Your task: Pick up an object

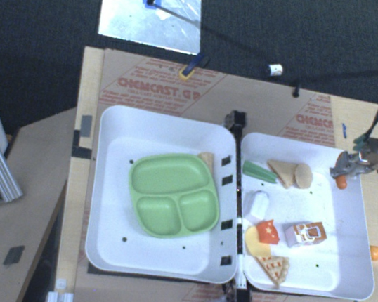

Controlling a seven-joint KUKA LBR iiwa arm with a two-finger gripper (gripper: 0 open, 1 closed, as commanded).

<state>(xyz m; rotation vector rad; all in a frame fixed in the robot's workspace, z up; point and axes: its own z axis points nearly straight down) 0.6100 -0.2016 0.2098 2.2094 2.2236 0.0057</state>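
The metal two-finger gripper [348,170] hangs over the right white bin's [360,216] far right rim, fingers clamped on a small orange piece [341,182] (carrot-like). The green sectioned plate [173,195] sits in the left bin [111,170].

You see a green divided tray [171,195] in the left white bin [117,135], an orange-and-white carton [306,233] right.

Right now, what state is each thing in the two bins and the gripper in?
Gripper: over the right bin's far right rim, a small orange piece at its tip.
Green tray: flat in the left bin.
Small carton: lying in the right bin.
Green pod: lying flat.
Waffle wedge: lying flat.
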